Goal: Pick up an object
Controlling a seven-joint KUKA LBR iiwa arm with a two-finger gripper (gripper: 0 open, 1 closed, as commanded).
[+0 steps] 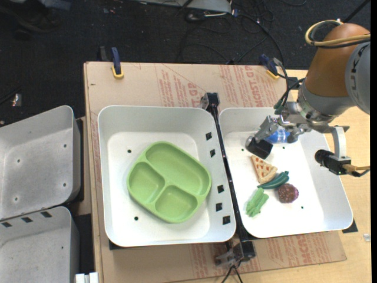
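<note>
Dark floor with loose cables surrounds the desk [153, 81], which carries two shallow white bins side by side. On the left bin [112, 158] lies a green divided plate [169, 181]. On the right bin [330, 211] lie four small things close together: a triangular pizza-like piece [263, 168], a dark green long vegetable [274, 180] just beside it, a light green leafy piece [257, 201] lower down, and a dark red round fruit [288, 193] near the vegetable.

The gripper [262, 144] hangs low over the upper part of the right bin, just above the pizza piece. Something blue [278, 136] shows at the wrist; it is perhaps a part of the tool or a small object, the view is too poor to decide. I cannot tell how far the fingers are opened, and I see nothing clearly held between them.

By my judgement the task is in its approach part: no object is lifted yet, all four lie on the bin floor. What is left is to close on one thing, probably the nearest pizza piece, and to raise it.
</note>
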